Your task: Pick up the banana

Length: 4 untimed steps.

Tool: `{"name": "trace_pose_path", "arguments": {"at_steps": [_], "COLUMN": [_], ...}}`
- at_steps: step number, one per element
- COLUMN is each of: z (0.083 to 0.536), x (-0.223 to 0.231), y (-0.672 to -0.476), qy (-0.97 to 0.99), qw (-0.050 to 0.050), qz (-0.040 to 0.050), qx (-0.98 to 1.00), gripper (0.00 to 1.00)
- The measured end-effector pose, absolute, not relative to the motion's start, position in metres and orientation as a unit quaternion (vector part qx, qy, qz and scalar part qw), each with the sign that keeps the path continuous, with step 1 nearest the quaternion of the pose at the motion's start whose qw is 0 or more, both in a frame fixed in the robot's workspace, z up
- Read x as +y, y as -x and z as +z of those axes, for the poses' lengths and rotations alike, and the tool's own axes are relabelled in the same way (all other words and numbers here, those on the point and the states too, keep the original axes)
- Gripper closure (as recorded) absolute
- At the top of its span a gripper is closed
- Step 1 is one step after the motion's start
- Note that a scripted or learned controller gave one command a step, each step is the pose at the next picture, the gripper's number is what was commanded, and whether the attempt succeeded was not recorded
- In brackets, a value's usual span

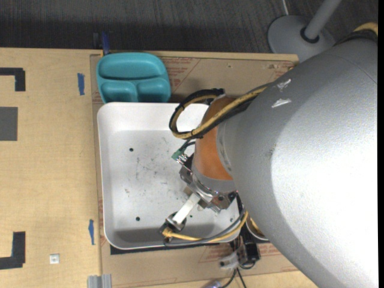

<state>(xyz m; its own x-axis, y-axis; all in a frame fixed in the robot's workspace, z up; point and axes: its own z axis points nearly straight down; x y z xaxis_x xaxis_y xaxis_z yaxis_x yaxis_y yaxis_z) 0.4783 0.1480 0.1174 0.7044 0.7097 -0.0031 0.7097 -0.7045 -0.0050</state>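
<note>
Camera view: grey arm [312, 161] reaches in from right, covering right side of bench [48, 161]. Orange band [210, 155] sits above wrist, over right half of white bin [111, 161]. Gripper [203, 198] low over bin's lower right area, mostly hidden under wrist; open or closed cannot be told. Banana's position cannot be told. Teal tray [132, 80] touches bin's far edge.

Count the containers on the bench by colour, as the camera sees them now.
White bin: 1
Teal divided tray: 1
Total: 2
</note>
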Motion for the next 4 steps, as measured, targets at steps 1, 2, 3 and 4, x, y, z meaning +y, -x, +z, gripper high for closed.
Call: {"name": "trace_pose_path", "arguments": {"at_steps": [1, 2, 3, 4], "z": [0.087, 0.097, 0.191, 0.088], "x": [0.219, 0.219, 0.086, 0.176], "y": [-0.481, -0.481, -0.489, -0.482], "qy": [0.952, 0.952, 0.959, 0.939], "qw": [-0.001, -0.001, 0.0, 0.0], "qz": [-0.0039, -0.0031, 0.0007, -0.0048], "qx": [-0.306, -0.307, -0.282, -0.343], "gripper": [1.0, 1.0, 1.0, 1.0]}}
